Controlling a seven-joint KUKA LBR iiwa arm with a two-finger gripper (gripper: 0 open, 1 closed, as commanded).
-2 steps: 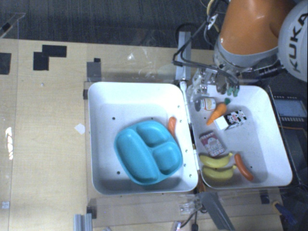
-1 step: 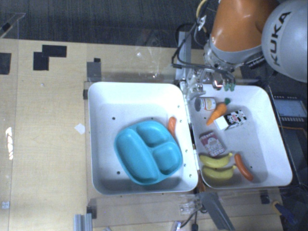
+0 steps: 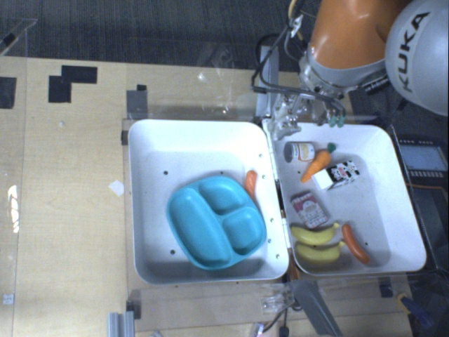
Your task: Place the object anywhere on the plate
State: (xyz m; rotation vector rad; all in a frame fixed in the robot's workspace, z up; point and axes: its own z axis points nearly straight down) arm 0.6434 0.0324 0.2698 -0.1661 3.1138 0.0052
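Note:
A blue plate (image 3: 217,220) with three compartments lies in the left bin (image 3: 151,188), toward its front right. A small orange sausage-shaped piece (image 3: 250,183) lies on the bin floor just off the plate's back right rim. My gripper (image 3: 289,120) hangs over the back of the wall between the two bins, above and behind a small jar (image 3: 303,151). Nothing shows in its grasp.
The right bin (image 3: 400,188) holds a carrot (image 3: 317,163), a white and black box (image 3: 338,174), a maroon packet (image 3: 309,208), two bananas (image 3: 316,235) and an orange sausage (image 3: 354,243). The arm's orange band (image 3: 351,20) rises at the back right.

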